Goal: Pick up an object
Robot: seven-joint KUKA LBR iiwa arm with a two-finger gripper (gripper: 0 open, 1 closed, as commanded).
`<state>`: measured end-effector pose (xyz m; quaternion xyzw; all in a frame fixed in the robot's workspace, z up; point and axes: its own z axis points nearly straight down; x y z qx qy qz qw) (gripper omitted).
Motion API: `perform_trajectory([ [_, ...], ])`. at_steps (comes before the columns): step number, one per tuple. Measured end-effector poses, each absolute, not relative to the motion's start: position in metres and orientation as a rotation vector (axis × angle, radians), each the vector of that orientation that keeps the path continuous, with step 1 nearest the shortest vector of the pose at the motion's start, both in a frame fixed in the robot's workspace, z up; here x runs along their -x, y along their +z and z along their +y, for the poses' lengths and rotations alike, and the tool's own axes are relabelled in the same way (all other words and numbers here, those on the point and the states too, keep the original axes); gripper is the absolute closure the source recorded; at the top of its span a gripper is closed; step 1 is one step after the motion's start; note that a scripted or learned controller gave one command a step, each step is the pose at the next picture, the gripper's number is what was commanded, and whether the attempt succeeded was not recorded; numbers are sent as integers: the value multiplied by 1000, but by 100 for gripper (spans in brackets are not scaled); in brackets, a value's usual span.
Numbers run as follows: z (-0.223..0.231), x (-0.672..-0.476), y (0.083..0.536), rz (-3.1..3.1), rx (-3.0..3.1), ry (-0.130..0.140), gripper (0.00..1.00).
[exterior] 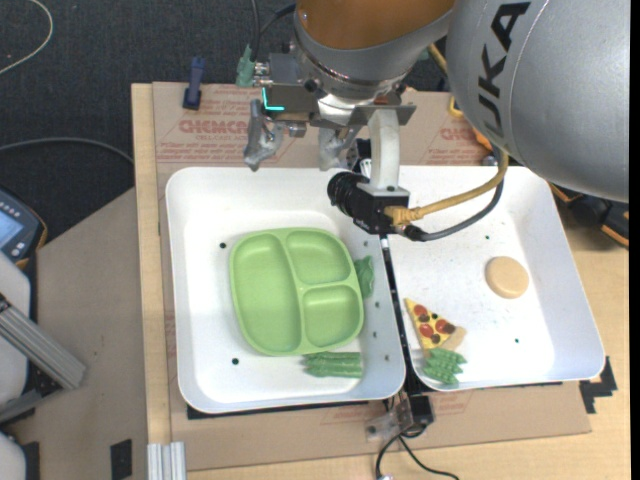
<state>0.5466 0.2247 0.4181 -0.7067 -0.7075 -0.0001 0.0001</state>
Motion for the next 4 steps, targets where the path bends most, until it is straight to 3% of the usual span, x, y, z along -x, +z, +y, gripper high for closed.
perform_trajectory([
  [1, 225, -495, 467, -2226, 2218, -12, 0],
  [2, 184, -476, 215, -2211, 2220, 30, 0],
  [3, 187, -479, 234, -2218, 2224, -1, 100],
  [4, 220, -481, 133, -2218, 2215, 18, 100],
])
